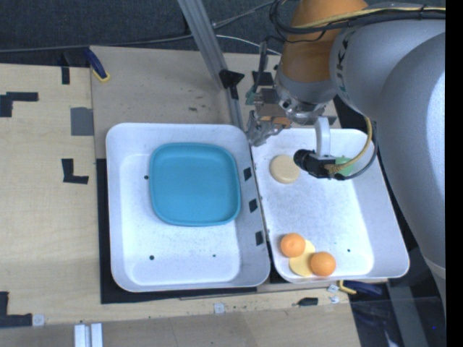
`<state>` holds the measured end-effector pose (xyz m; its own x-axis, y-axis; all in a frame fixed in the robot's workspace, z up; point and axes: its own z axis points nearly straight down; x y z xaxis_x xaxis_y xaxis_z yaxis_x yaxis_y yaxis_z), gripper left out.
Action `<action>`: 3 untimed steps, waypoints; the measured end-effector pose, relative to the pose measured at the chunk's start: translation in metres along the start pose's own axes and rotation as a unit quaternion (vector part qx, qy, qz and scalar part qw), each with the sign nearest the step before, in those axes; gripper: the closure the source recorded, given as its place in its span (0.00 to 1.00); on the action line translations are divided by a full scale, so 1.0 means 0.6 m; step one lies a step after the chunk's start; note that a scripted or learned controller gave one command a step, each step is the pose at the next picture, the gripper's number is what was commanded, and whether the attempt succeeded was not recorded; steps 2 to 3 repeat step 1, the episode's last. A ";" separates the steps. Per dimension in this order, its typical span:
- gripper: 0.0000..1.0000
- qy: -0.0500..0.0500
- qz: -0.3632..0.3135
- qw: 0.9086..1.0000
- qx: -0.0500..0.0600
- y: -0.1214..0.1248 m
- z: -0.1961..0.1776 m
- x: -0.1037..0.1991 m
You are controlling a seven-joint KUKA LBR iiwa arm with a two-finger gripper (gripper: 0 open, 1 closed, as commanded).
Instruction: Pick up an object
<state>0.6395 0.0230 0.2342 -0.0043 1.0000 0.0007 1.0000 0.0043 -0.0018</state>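
Left bin (123, 194) carries a blue plate (194, 183). The tool (264, 130) hovers at the right bin's (376, 237) eleven o'clock corner; its grip I cannot tell. Cream disc (284, 169) just beside it; two oranges (292, 245) down at six o'clock.

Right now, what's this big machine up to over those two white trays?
A grey robot arm reaches in over the right bin, its gripper near that bin's far left corner. Nothing can be seen between its fingers. In that bin lie a cream-coloured round piece, two small orange balls and a pale yellow disc under them. The left bin holds a blue square plate. It is meant to pick something up; nothing has been lifted.
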 end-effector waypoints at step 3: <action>1.00 0.000 0.000 1.000 0.000 0.005 0.011 0.086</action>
